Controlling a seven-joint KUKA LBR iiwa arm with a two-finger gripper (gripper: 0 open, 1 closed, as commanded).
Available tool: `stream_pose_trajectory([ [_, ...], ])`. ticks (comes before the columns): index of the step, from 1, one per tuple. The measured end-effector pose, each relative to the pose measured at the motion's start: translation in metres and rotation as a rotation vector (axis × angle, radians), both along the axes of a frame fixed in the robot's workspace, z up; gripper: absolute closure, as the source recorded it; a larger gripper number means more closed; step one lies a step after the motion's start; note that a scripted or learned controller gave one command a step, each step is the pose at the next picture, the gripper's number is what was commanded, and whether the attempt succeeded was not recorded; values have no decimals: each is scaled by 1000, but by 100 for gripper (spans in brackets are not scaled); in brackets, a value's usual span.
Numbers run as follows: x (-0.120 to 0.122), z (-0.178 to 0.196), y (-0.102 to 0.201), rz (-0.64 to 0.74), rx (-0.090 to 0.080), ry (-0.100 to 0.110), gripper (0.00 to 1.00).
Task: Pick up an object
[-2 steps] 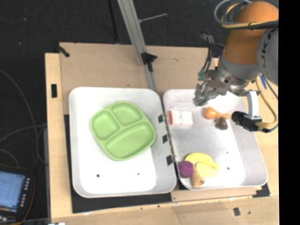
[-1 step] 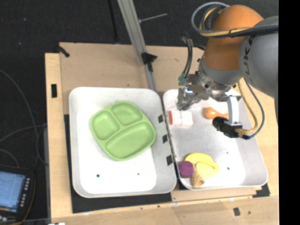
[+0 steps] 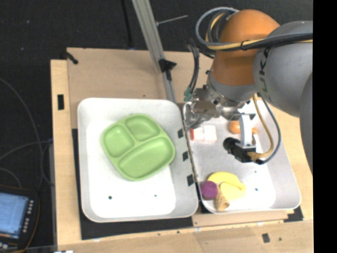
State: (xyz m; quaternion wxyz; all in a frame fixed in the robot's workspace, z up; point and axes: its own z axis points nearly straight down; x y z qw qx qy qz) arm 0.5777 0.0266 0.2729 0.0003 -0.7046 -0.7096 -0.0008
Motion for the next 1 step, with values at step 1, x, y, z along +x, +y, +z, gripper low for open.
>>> stream_pose_trajectory([
  [1,-14,-2,53,1,0,1,100],
])
